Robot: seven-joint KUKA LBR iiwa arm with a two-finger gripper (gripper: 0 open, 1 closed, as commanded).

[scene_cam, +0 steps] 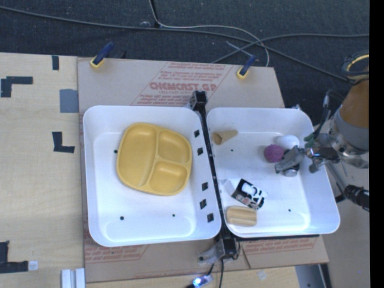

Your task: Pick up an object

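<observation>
Grey gripper [292, 164] low over right bin [300, 224], just beside purple ball [274, 153]; finger state unreadable; yellow tray [154, 158] in left bin [99, 179]

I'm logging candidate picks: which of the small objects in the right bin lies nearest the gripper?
The purple ball, just left of the gripper. The white ball sits slightly farther up; the black-and-white packet and tan blocks lie well away.

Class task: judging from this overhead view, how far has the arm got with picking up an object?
Done: the end effector has reached the right white bin. In hand: it sits beside the small purple ball; no grasp shows. Left: gripping and lifting.
</observation>
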